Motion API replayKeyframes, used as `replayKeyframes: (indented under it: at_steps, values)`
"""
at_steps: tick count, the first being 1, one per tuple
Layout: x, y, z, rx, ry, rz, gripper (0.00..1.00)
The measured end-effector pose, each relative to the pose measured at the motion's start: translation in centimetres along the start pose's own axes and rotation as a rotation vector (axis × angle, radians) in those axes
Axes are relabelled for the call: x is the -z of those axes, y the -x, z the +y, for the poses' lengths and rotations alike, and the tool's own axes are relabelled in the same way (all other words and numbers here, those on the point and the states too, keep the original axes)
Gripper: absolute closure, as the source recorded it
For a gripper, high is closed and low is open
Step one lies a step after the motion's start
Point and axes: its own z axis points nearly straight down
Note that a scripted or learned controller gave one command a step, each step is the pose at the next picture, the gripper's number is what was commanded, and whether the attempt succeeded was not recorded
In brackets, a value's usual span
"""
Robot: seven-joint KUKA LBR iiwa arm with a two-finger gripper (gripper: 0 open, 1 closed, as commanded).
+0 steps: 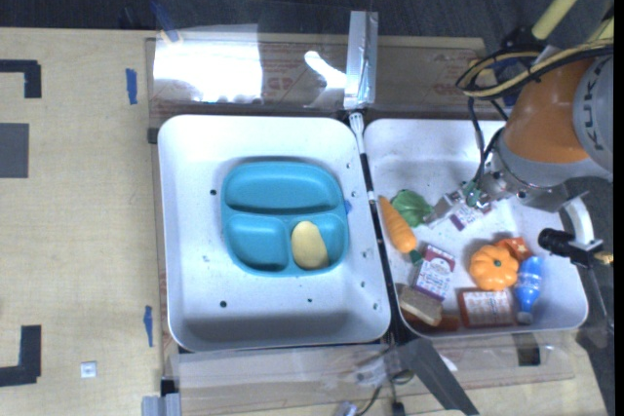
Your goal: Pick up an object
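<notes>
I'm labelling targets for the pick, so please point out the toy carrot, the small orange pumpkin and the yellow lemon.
toy carrot [399, 226]: camera view, middle of its orange body.
orange pumpkin [492, 267]: camera view, centre of its rounded top.
yellow lemon [309, 245]: camera view, middle of its skin.

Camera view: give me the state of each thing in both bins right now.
Blue tray: flat in left bin.
Yellow lemon: in the tray's lower right compartment.
Carrot: lying in right bin.
Orange pumpkin: resting in right bin.
Blue bottle: lying beside the pumpkin.
</notes>
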Motion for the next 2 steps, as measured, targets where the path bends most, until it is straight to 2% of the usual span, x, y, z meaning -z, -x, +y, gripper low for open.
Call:
replayKeyframes:
  at_steps: [1,2]
  values:
    - [0.0,0.1,2.8,-0.027,0.001,-0.001,0.00]
    - [0.3,-3.0,1.6,-0.170,0.009,-0.005,0.00]
